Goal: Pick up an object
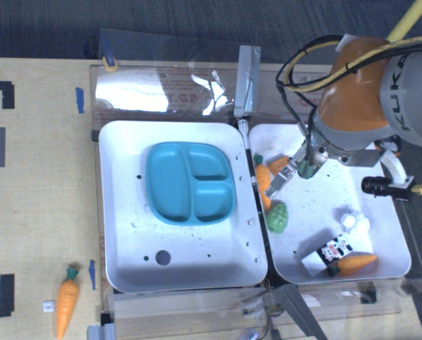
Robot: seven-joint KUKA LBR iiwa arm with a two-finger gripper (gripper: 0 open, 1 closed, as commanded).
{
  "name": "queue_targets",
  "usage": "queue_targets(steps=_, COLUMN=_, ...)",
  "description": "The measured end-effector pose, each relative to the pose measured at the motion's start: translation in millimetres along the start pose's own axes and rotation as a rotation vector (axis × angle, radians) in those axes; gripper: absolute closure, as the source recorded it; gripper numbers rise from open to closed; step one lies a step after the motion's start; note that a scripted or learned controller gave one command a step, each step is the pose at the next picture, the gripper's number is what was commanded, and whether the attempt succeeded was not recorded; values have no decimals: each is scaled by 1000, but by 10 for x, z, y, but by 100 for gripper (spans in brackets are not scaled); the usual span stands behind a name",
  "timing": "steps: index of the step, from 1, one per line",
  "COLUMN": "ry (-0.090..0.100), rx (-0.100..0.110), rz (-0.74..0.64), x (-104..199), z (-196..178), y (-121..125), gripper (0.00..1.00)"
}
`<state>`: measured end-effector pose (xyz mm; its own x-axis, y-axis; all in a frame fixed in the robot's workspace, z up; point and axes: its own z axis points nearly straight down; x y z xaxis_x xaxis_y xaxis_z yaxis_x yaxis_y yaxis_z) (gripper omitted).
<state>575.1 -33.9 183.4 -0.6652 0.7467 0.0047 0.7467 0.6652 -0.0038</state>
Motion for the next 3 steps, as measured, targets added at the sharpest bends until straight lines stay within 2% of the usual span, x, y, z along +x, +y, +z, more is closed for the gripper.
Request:
queue_targets(steps=1, ry=-4, rx=-2, rz=66, x=-1008, z=272, y=-85, gripper=0)
queue_targets(steps=2, ry=-2, rx=0, rz=166, x=-1070, z=927, y=196, gripper=0)
queue_targets(steps=3, ry=-6, rx=-4, rz=162, x=-1072, z=816, y=213, gripper=100)
